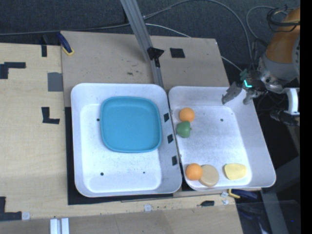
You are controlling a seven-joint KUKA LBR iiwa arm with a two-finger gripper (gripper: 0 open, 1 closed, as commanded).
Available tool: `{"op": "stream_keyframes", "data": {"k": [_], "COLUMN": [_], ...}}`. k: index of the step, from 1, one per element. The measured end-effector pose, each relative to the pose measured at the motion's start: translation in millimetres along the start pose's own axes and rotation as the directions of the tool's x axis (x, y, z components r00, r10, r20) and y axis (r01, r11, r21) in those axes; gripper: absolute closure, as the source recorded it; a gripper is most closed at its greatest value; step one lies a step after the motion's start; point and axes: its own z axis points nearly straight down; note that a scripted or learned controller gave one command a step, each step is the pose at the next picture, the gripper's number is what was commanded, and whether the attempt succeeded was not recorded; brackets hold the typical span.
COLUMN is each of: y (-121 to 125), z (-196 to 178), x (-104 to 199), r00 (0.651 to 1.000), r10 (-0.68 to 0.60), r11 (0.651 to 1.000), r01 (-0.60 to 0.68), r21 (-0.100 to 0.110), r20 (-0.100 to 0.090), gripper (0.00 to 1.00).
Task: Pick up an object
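Grey arm [280,57] reaches in from the right, its gripper [237,95] poised over the right bin's [258,145] far corner, jaws seemingly apart, holding nothing.

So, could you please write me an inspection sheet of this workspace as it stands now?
Surface: wooden bench with black tape marks, bearing two shallow white bins side by side.
Job's things: right bin holds an orange ball touching a green ball at its left wall; along the near edge a second orange ball, a beige disc and a yellow piece.
Clutter: left bin holds a blue square plate.
Grippers: gripper open, above the right bin's far right corner, holding nothing.
Cables: thin cables across the dark floor behind the bench.
Surroundings: slanted metal pole over the bench.
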Motion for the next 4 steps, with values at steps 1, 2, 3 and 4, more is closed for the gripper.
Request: {"op": "stream_keyframes", "data": {"k": [1,2,3,4], "y": [0,-7,-8,-6], "z": [0,55,108,95], "x": [0,9,10,10], "r00": [1.000,1.000,1.000,1.000], "r10": [0.000,0.000,0.000,-0.001], "r11": [1.000,1.000,1.000,1.000], "r01": [0.000,0.000,0.000,0.001], "r21": [0.000,0.005,0.005,0.001], "r20": [0.000,-0.001,-0.001,0.000], "gripper": [0.00,0.00,0.00,1.00]}}
